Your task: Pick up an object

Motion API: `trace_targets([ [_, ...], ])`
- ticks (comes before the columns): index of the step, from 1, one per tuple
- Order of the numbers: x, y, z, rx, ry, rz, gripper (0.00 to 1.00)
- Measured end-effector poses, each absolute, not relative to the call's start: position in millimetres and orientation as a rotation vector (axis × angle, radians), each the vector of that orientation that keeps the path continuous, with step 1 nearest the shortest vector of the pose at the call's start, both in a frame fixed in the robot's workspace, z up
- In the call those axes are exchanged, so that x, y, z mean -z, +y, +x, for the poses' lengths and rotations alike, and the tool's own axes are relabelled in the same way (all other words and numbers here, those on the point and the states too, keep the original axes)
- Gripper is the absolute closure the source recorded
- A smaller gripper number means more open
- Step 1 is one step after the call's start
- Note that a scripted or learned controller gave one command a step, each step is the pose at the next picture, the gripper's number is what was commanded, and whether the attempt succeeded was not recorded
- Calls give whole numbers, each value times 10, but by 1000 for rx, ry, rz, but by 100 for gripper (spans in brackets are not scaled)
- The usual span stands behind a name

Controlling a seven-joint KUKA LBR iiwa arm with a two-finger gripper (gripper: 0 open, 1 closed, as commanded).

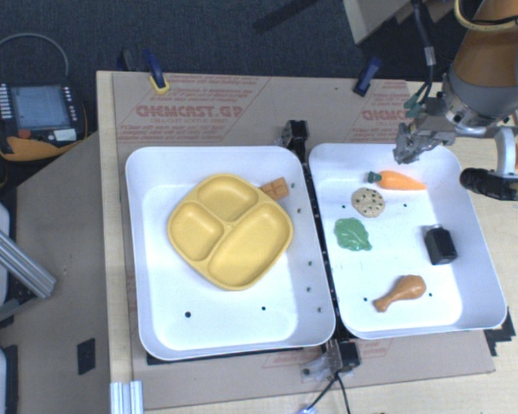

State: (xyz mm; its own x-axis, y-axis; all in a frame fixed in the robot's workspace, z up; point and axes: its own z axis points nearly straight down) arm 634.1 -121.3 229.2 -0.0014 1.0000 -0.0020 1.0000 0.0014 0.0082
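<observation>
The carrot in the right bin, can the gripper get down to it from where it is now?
Probably yes. The gripper hovers just above the carrot, which lies apart from the cookie, with nothing over it.

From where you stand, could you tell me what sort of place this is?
Probably a robotics lab test bench: a robot arm reaches over two white bins, toy food such as a carrot lies inside, and a control pendant sits nearby.

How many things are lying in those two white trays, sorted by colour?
Yellow: 1, the divided plate
Orange: 1, the carrot
Green: 1, the leafy piece
Black: 1, the block
Brown or tan: 3, the drumstick, the cookie and the small piece beside the plate
Total: 7
</observation>
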Motion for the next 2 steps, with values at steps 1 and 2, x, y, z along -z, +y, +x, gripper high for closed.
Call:
trace_targets([
  [1,-2850,-1296,6292,-6,2216,2216,100],
  [2,-3006,-1295,6300,-4,2219,2217,100],
])
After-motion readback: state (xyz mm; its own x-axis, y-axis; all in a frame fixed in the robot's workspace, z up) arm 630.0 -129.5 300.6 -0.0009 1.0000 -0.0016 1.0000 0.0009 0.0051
